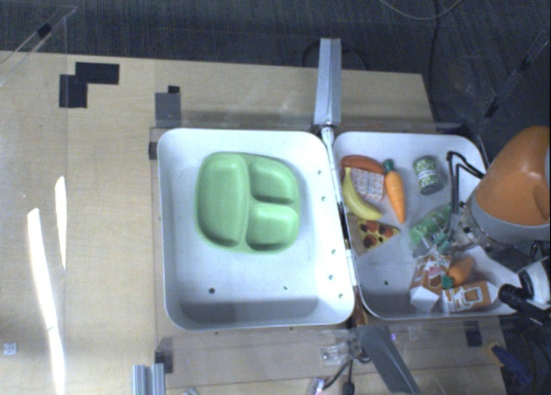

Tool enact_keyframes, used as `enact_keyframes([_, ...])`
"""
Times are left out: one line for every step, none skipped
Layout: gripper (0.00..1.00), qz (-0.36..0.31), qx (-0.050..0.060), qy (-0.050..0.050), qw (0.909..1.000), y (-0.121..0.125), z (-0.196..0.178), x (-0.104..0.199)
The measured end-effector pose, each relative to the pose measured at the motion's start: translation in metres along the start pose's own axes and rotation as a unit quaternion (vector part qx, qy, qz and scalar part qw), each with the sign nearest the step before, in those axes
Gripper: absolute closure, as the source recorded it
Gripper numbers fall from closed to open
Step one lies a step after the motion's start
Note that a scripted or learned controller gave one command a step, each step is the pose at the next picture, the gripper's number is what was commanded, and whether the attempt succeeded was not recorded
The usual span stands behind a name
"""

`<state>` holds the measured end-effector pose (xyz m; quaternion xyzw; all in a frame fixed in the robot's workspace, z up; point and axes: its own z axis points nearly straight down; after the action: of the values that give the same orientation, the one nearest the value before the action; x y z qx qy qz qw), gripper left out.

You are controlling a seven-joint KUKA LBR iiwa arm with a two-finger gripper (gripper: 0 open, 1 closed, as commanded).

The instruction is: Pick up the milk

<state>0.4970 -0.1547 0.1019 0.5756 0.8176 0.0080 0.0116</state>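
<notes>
The milk [425, 285] is a small white carton with orange-brown print. It lies on its side near the front edge of the right bin [379, 286]. The grey arm with its orange band [516, 178] reaches in over that bin's right side. My gripper [451, 243] hangs low below the wrist, just behind and to the right of the carton, among the toy foods. The wrist hides most of it.
The right bin also holds a banana [357, 200], a carrot [394, 195], a green can [427, 174], a pizza slice [375, 232], a green packet [428, 230] and an orange-labelled pack [469, 297]. A green divided plate [250, 200] lies in the left bin [250, 299].
</notes>
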Motion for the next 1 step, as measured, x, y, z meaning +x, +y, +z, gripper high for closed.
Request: enact_keyframes([1.0,-0.013,0.009,0.003,0.9999,0.0233,-0.1251,0.0785])
